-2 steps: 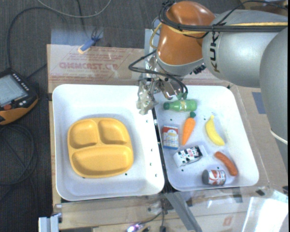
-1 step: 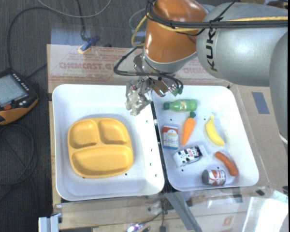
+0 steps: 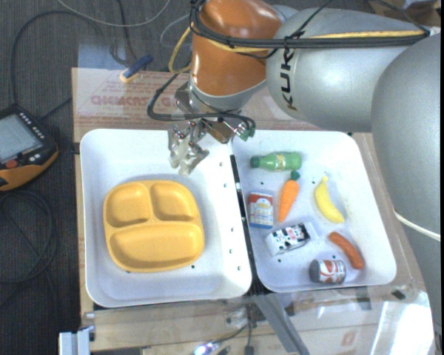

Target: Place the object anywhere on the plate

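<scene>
A yellow plate (image 3: 154,224) with three compartments lies in the left bin (image 3: 91,198). My gripper (image 3: 186,155) hangs over the back of that bin, just beyond the plate's far right corner, under the orange wrist band. I see nothing held in it. The right bin (image 3: 374,205) holds a green bottle (image 3: 276,161), a carrot (image 3: 288,198), a banana (image 3: 328,200), a small red and white carton (image 3: 261,209), a black and white box (image 3: 290,237), a sausage (image 3: 346,250) and a can (image 3: 327,271).
The big grey arm covers the upper right of the view and the right bin's far corner. A handheld controller (image 3: 15,145) lies on the floor to the left, with cables behind the bench. A small blue item (image 3: 135,68) rests on the bench's back edge.
</scene>
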You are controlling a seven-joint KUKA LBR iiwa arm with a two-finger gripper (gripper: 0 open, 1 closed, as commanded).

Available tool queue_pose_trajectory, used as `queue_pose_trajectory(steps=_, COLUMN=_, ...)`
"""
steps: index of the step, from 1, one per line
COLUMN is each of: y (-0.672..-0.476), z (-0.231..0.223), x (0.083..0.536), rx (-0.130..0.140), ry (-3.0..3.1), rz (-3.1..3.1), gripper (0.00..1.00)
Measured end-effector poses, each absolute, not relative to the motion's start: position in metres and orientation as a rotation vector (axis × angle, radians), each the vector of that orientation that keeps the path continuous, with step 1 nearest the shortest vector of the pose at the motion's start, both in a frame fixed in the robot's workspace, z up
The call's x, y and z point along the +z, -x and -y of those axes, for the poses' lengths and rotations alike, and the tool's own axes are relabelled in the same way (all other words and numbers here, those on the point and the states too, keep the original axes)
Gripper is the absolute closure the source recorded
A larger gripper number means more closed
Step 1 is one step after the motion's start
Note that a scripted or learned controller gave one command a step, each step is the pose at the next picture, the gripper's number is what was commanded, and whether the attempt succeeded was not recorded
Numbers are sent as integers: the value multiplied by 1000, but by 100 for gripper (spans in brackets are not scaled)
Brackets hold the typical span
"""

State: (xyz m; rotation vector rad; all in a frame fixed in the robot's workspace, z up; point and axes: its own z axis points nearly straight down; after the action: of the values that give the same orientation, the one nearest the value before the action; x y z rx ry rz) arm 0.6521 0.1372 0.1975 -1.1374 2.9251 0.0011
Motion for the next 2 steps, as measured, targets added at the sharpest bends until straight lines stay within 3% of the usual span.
queue_pose_trajectory(steps=1, y=-670, z=-107, x=233, rx=2, ry=1491, rz=-2760, gripper=100)
queue_pose_trajectory(steps=2, y=-643, z=-90, x=236, rx=3, ry=1810, rz=-2565, gripper=100)
